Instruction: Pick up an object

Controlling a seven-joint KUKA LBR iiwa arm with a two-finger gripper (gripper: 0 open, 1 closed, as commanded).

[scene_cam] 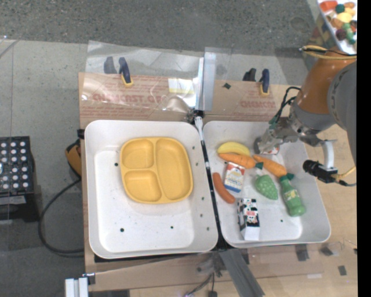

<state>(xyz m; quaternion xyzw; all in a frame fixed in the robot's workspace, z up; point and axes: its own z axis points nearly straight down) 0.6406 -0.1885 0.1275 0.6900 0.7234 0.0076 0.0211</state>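
The right bin [313, 232] holds a yellow banana [233, 148], two orange carrots [237, 159] [271, 166], a red sausage [223, 188], a small white and red carton [235, 177], a green strawberry-shaped toy [266, 187], a green bottle [292, 196] and a black and white milk carton [249, 218]. My gripper [268, 143] hangs low over the bin's far part, just right of the banana and above the right carrot. Nothing shows between its fingers.
The left bin [104, 232] holds a yellow divided plate [156, 169]. Clear plastic sheeting with blue clamps [123, 69] [264, 80] lies behind both bins. A black box [14, 174] sits at the far left, and a tray of toys [342, 17] is at the top right.
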